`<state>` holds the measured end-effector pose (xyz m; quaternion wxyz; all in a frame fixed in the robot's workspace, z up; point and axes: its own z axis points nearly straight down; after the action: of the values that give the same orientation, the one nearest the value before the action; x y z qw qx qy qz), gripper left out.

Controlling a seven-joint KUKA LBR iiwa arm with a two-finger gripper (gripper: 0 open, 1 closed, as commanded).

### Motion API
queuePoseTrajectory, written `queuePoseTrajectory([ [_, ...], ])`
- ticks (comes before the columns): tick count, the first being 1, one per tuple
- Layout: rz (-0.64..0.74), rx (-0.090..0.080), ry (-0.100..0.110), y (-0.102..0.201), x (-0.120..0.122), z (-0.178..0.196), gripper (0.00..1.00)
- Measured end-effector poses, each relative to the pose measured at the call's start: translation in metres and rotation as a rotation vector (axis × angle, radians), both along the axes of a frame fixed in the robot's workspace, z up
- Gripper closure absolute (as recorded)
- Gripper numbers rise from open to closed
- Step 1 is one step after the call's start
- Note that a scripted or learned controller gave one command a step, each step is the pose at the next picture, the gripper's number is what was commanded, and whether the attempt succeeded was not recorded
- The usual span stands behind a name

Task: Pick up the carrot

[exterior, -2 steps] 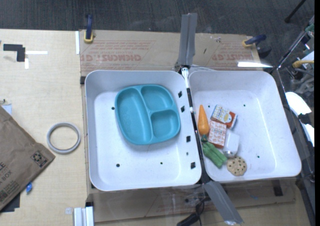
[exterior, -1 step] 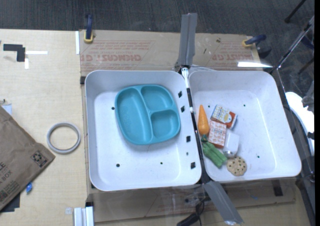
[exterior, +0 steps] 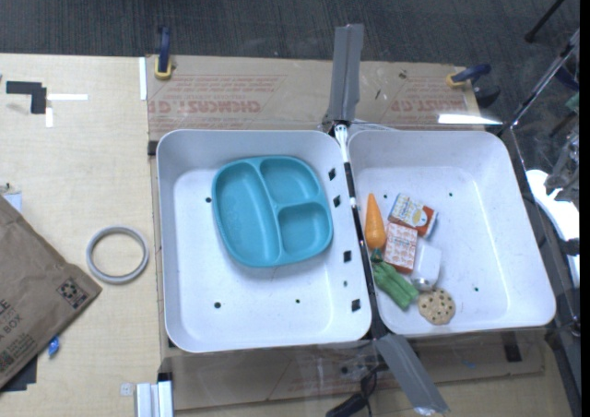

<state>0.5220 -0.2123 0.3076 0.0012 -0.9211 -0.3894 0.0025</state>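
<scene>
**Carrot untouched in the right bin; pick not begun**

Carrot, small and orange with a tapered plastic-looking body (exterior: 373, 221), lies in the right shallow white bin (exterior: 479, 221), hard against its nine o'clock wall beside the divider between the two bins. Nothing grips it, so as far as can be judged the whole task remains: approach, close, lift. The tool's state I cannot tell, since no fingers are visible to read.

Nearest the camera, at the cluster's five o'clock, sits a round brown chocolate-chip cookie (exterior: 437, 306). Just beyond it, at the carrot's six o'clock, lies a green leafy or pod-like toy vegetable (exterior: 395, 284), close below the carrot's blunt end. A pale translucent small container (exterior: 428, 265) rests at four o'clock. Touching it further back is a red-and-white patterned packet (exterior: 399, 246), just beside the carrot at three o'clock; its print is too small to read. Behind that, at two o'clock, stands a small orange-and-white carton (exterior: 411, 213), label also illegible.

In the left shallow white bin (exterior: 184, 249) a teal three-compartment plastic plate (exterior: 273, 210) lies near the centre. On the table at nine o'clock is a grey roll of tape (exterior: 118, 253), and a brown cardboard box (exterior: 32, 291) bearing partial dark lettering.

Farthest back, a flattened cardboard sheet (exterior: 221, 97) under the bins shows red mirrored print, which seems to say "CHEMCNTS"; I cannot be sure.
</scene>
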Motion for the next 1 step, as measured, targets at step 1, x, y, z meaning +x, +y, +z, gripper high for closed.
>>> queuePoseTrajectory([
  [1, -0.249, -0.001, 0.000, 0.0063, -0.0185, -0.0035, 1.00],
])
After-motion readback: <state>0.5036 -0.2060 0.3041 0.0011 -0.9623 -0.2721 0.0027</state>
